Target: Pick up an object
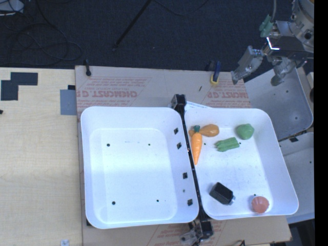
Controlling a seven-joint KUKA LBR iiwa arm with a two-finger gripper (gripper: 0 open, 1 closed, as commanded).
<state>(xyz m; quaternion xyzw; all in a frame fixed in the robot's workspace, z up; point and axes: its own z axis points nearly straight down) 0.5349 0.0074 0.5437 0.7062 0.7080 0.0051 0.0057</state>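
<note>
Gripper (261, 65) up high past rt bin's (279, 152) far rim, fingers spread, nothing between. In rt bin: carrot (196, 145), green pcs (227, 144), black block (222, 193), pink ball (260, 204).

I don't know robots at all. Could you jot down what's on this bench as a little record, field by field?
arm: tool raised beyond the right bin's far edge, nothing between its fingers
right bin: carrot, orange piece, green round piece, green long piece, black block, pink ball
left bin: white, shallow
task state: nothing picked up yet
</note>
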